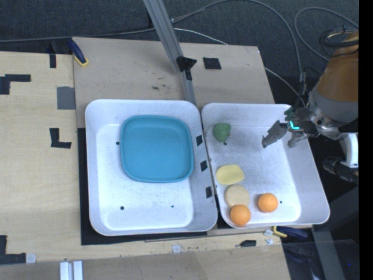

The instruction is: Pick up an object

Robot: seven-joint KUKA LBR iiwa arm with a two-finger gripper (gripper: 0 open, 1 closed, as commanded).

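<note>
Orange ball (pixel 239 214) nearest; hand (pixel 284 136) spread open, holding nothing.

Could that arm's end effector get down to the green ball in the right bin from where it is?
Probably yes. The end effector hangs over the right bin, with bare bin floor between it and the green ball, which sits apart from the other items.

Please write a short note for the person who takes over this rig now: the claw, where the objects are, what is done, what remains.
Claw: open, holding nothing, above the right bin near its far right side.
Right bin holds: green object at far left, yellow piece, beige piece, two orange balls at the near end.
Left bin: blue plate.
Done: nothing picked.
Left: lower onto one object, grasp, lift.
</note>
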